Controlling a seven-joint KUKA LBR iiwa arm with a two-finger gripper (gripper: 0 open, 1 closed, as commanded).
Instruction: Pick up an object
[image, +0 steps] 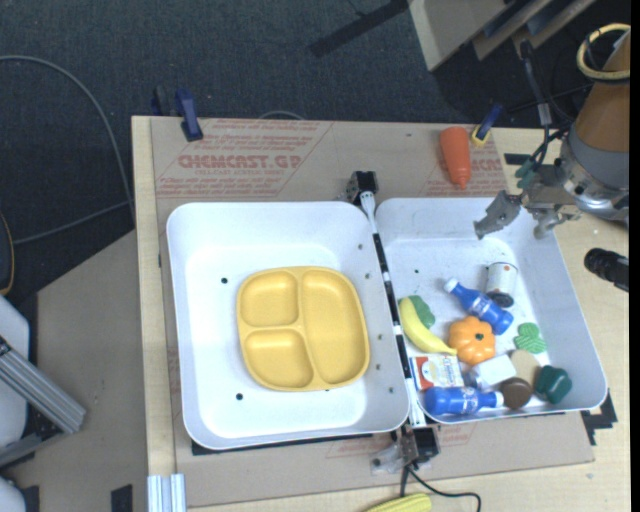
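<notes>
From the overhead view, the toys sit heaped in the near corner of the right bin, probably left wherever they tumbled: banana, orange pumpkin, blue bottle. The left bin carries a yellow divided plate (a carrot lies outside). The gripper hangs over the right bin's far edge, fingers spread, clasping nothing, wrist angled down.

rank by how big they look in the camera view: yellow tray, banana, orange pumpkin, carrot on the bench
1. Yellow tray, by far the largest.
2. Banana and carrot: look alike in size, so no ranking between them.
3. Pumpkin, the smallest, though not by much.
</notes>
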